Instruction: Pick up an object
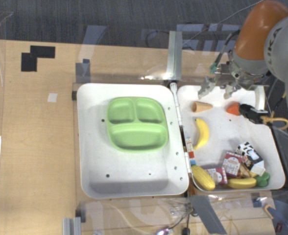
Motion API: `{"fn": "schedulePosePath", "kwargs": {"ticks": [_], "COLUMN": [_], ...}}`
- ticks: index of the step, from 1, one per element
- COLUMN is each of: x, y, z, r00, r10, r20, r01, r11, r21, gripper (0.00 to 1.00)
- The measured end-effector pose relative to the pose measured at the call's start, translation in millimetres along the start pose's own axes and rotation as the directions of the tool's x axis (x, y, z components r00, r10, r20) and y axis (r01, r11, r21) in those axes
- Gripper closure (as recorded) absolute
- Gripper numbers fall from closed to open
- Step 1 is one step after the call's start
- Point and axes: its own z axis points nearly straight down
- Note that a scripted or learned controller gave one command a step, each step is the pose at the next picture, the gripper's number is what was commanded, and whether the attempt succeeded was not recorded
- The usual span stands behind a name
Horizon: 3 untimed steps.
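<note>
Claw (216, 88) above right bin (277, 153)

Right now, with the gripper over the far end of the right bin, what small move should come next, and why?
Probably a short descent toward the tan ice-cream cone. The gripper sits above the right white bin with nothing between its fingers, and the cone lies just below it, apart from the yellow banana, so it looks like the closest uncluttered target.

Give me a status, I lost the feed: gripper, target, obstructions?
Gripper open, above right bin's far edge, holding nothing. Nearest object: cone, just below it. Banana farther in. Nothing blocking.
</note>
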Motion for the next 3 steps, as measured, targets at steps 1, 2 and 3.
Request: {"fn": "schedulePosePath", "kwargs": {"ticks": [1, 2, 3], "x": [0, 1, 56], "y": [-33, -30, -45], "z": [93, 80, 4], "r00": [0.984, 0.984, 0.823], "r10": [-0.180, -0.181, -0.568], "r20": [0.000, 0.001, 0.001], "r01": [0.180, 0.181, 0.568], "r11": [0.984, 0.984, 0.823], "r21": [0.001, -0.007, -0.002], "gripper": [0.00, 1.00, 1.00]}}
